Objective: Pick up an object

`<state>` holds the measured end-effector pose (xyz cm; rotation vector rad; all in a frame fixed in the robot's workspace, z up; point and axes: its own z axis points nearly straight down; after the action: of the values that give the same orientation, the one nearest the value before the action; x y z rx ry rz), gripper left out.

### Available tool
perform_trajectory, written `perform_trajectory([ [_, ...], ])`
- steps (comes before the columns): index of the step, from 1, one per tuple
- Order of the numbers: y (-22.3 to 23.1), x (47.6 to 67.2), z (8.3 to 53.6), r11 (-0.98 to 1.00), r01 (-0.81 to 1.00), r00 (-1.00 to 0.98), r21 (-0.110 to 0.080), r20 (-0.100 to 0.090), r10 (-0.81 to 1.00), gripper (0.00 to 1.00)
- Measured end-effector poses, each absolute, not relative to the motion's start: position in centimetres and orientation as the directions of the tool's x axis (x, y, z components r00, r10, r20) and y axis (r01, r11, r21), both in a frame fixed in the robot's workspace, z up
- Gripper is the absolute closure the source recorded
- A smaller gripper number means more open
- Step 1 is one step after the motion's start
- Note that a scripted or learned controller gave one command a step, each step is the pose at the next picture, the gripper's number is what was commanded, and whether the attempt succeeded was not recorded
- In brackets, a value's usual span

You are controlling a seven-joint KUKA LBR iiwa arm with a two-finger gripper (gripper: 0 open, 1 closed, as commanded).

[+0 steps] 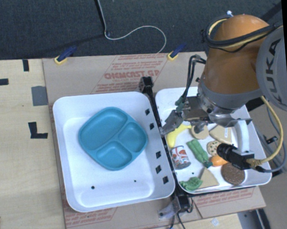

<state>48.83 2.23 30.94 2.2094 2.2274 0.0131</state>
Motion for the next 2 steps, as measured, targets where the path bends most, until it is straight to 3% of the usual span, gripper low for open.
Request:
perform_trajectory([
  [1, 2.0, 48.8, 31.2, 0.003, 1.0, -0.003, -0.003, 0.0, 1.0, 1.0],
  [2, 7.8, 48.3, 36.0, 0.008, 1.0, -0.008, 0.002, 0.002, 1.0, 1.0],
])
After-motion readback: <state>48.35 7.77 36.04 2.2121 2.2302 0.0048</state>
